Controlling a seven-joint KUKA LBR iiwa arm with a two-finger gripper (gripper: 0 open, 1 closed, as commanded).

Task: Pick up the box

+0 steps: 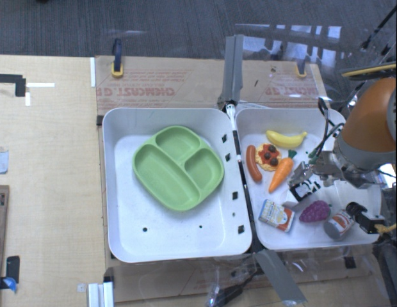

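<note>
Nearest the camera in the right bin (270, 240), the box (276, 214), a small white and orange carton, lies flat on the bin floor close to the front wall, tilted a little. Just to its right sits a purple toy (315, 212), like a bunch of grapes, and further right a small can (339, 224) lies on its side near the bin's front right corner. The gripper (303, 185) hangs just behind and to the right of the box, above the gap between the box and the purple toy; it is apart from the box and nothing shows between its fingers. How far the jaws stand open cannot be told, since the dark fingertips blur together from this angle. Behind the gripper, a toy carrot (280, 174) lies slantwise, touching a small pizza slice (268, 157), with a red sausage (253, 164) just to the left of both. Furthest back in that bin lies a yellow banana (285, 138). The grey arm (368, 130) with its orange band reaches in over the bin's right edge. In the left bin (121, 235) a green divided plate (178, 167) lies in the middle, well apart from the box.
</note>
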